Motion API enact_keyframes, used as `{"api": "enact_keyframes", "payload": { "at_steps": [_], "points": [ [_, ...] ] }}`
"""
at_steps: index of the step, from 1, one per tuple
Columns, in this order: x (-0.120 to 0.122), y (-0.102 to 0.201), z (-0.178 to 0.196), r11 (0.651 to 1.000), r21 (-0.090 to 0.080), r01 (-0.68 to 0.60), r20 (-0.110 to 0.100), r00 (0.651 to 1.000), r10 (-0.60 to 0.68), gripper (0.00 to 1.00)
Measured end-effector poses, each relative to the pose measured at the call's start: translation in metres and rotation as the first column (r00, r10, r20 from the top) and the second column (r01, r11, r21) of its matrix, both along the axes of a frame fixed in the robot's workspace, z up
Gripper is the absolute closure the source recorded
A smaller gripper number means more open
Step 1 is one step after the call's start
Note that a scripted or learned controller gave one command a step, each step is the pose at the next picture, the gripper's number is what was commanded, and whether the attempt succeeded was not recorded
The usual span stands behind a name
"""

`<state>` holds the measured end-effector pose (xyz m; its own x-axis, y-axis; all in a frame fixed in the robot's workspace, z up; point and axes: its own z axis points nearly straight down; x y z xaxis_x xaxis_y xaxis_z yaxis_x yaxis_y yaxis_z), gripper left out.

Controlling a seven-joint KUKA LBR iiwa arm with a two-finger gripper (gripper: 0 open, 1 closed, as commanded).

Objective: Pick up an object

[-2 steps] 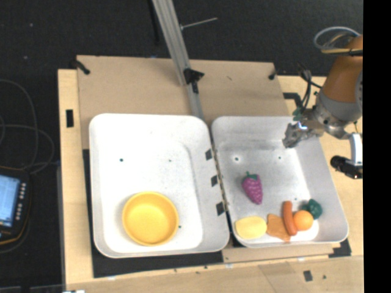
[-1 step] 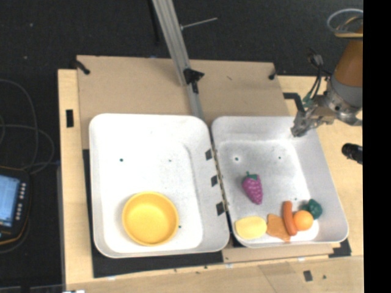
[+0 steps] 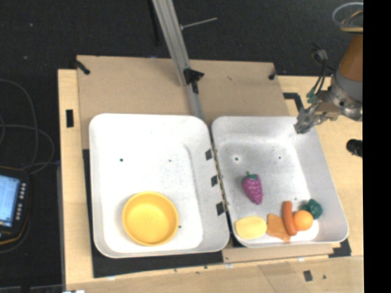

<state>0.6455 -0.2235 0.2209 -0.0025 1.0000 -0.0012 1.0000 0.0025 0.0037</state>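
White plastic fills most of what I see: two shallow bins side by side on a pale wooden bench (image 3: pixel 256 272), and I can read no brand, label or writing on any of it. My grey two-finger gripper (image 3: pixel 303 124) hangs over the far right corner of the right bin (image 3: pixel 269 136), just at its rim; I cannot tell from this slant how far apart its fingers stand, and I see nothing between them. The graspable things sit well apart from it, crowded along that bin's near edge: a purple toy bunch of grapes (image 3: pixel 253 188) near the middle, a pale yellow rounded block (image 3: pixel 250 227) against the near left corner, an orange carrot-shaped piece (image 3: pixel 288 218), a round orange fruit (image 3: pixel 302 220) touching it, and a small dark green piece (image 3: pixel 313 208) by the right wall. That bin's far half lies bare. A round yellow bowl (image 3: pixel 150 218) rests in the left bin (image 3: pixel 140 139), toward its near edge. A slanted grey metal pole (image 3: pixel 174 38) rises from the bench's far side.
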Motion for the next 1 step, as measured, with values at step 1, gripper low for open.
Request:
{"api": "enact_keyframes", "payload": {
  "at_steps": [1],
  "points": [
    [0.0011, 0.0615, 0.0039, 1.000, 0.002, -0.005, -0.002, 1.000, 0.005, 1.00]
  ]
}}
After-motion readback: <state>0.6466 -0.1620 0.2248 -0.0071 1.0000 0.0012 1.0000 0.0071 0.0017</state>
